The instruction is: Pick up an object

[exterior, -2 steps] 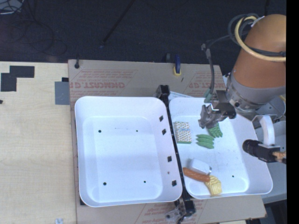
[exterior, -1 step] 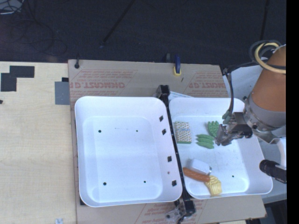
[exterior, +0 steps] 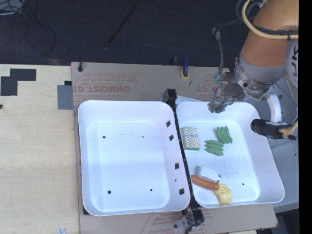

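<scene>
Grey metal is making up the gripper [exterior: 220,103], which is hanging over the far edge of the right bin [exterior: 263,179], near that bin's back rim; how it is set cannot be told from this slant, and nothing is showing in its grasp. Above it, the orange band of the arm [exterior: 270,28] is bulging at the upper right, with cables looping over its top.

Below and in front of the gripper, well apart from it, two green pea pods [exterior: 219,140] are lying side by side near the middle of the right bin. Just to their left, a small checkered packet [exterior: 190,138] is resting close to the wall between the bins. Nearer the front rim, a small white block [exterior: 208,172] is sitting just behind an orange carrot [exterior: 204,183], and a yellow corn-like piece [exterior: 223,194] is touching the carrot's right end.

Beside all this, the left bin [exterior: 87,145] is lying next to the right one, their inner walls meeting along a black clip strip [exterior: 176,150]. Both bins are sitting on a brown cardboard sheet [exterior: 126,82] spread over the pale desk [exterior: 34,155].
</scene>
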Motion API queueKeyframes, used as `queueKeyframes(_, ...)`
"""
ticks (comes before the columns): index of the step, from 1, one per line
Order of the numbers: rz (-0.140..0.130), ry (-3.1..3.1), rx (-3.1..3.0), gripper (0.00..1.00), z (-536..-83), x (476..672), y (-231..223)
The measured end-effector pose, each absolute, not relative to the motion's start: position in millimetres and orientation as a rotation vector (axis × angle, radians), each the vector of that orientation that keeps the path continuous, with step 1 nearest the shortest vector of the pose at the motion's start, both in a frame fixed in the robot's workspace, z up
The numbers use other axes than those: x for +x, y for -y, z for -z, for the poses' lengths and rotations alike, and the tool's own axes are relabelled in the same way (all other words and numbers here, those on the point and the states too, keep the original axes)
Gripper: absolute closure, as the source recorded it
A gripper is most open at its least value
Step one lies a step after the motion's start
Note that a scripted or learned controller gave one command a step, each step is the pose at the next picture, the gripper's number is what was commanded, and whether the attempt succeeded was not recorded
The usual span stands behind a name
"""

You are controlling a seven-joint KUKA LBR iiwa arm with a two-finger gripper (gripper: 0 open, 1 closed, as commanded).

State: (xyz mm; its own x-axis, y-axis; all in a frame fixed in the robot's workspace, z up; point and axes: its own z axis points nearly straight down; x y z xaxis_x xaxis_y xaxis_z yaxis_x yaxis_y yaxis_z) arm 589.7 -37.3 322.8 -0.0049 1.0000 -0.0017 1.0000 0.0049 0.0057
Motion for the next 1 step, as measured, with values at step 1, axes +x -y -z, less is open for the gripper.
queueKeyframes(1, 0.010, -2.215, 2.233, 1.00, -303.6, 536.5, 110.8)
